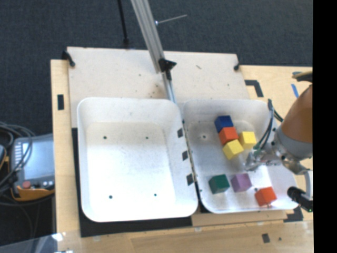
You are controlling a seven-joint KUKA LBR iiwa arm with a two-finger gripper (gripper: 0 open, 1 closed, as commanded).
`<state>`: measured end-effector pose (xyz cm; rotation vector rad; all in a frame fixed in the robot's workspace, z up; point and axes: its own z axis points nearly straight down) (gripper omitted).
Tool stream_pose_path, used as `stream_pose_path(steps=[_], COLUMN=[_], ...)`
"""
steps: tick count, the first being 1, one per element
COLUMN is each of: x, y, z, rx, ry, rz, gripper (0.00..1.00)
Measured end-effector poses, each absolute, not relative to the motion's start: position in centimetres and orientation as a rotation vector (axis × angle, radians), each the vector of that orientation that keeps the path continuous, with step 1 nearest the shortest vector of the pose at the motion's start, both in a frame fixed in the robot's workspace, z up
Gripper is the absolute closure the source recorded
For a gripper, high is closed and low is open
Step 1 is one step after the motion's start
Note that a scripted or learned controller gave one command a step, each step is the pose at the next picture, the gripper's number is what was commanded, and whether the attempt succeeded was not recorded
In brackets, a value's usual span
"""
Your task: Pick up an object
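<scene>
The right bin (pixel 210 115) holds several small cubes: a blue cube (pixel 224 123), an orange cube (pixel 228 135), two yellow cubes (pixel 248 139) (pixel 233 149), a green cube (pixel 219 184), a purple cube (pixel 241 182) and an orange-red cube (pixel 265 196). My gripper (pixel 254 161) hangs low over the right side of this bin, just right of the lower yellow cube and above the purple one. Its fingertips are small and blurred, and I see no cube between them.
The left bin (pixel 131 157) lies beside the right one. A slanted metal pole (pixel 150 30) rises from the bench behind the bins. The grey arm with its orange band (pixel 300 125) enters from the right. A device with cables (pixel 29 167) sits off the bench's left edge.
</scene>
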<state>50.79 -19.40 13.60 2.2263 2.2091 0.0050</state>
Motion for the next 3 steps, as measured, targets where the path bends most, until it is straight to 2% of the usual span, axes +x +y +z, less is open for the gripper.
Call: stream_pose_path(steps=[1, 2, 3], x=[50.9, 51.1, 53.1], y=[-19.2, -19.3, -13.9], z=[20.0, 23.7, 22.8], rx=[2.212, 2.212, 2.212], ry=[2.220, 2.221, 2.229], rz=[0.006, 0.005, 0.002], gripper=[1.00, 1.00, 1.00])
